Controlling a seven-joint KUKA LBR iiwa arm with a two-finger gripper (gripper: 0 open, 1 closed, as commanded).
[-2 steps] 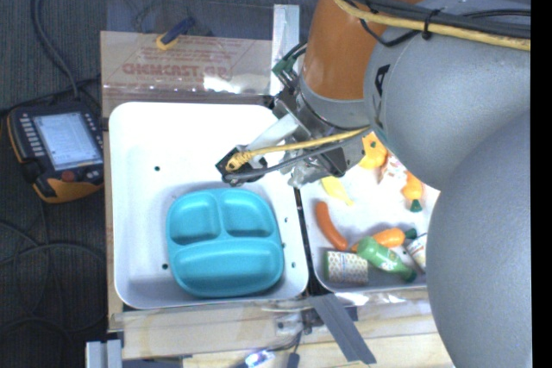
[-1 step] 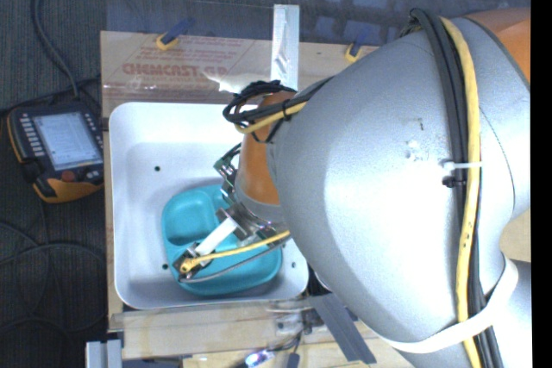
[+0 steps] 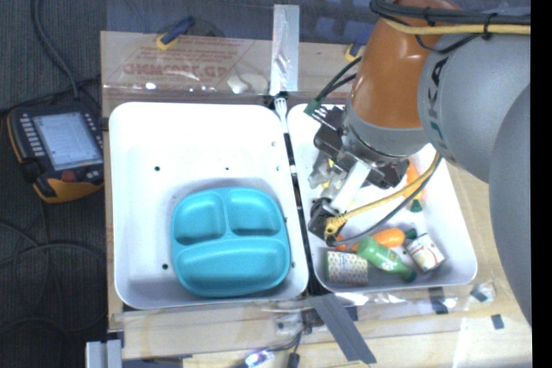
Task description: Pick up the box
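Note:
A small grey speckled box [image 3: 347, 268] lies at the front edge of the right bin [image 3: 455, 247]. My gripper [image 3: 329, 174] hangs low over the left half of that bin, behind the box and apart from it. The wrist and its orange band cover most of the bin's back half. Nothing shows in the gripper's grasp.
Right of the box lie a green bottle [image 3: 385, 258], an orange piece [image 3: 387, 235] and a small white jar [image 3: 424, 252]. A teal divided plate [image 3: 229, 240] sits in the front of the left bin [image 3: 164, 142]. A handheld controller [image 3: 56, 144] rests on the floor at left.

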